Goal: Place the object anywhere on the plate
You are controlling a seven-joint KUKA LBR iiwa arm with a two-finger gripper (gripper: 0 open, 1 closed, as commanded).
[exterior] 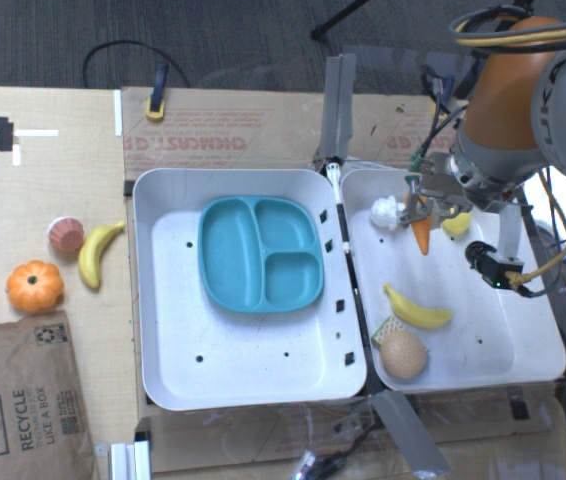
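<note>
Brown paper printed with a recycle mark (25, 408) lies at the near left corner of the desk (43, 198), a pale wood surface with cardboard (233, 128) spread under the two white bins. Taking the teal divided plate (261, 253) as the landmark: it sits in the middle of the left bin (163, 368), its three compartments bare. Well left of the plate, outside the bin, lie a small orange pumpkin (35, 286), a yellow banana (97, 253) and a pinkish cupcake-like toy (66, 235). A yellow clamp (156, 108) with a black cable rests on the cardboard beyond the plate, and dark grey carpet (213, 18) runs behind the desk.

Right of the plate, across the divider, the right bin (523, 358) holds a second banana (418, 310) and, touching its near side, a tan egg-shaped object (401, 354). Farther back lie a white crumpled item (386, 211) and a small yellow piece (455, 224). The end effector (421, 208) hangs above that far part of the right bin, fingers narrowed on an orange carrot (421, 236), which points downward below them, well apart from the plate.
</note>
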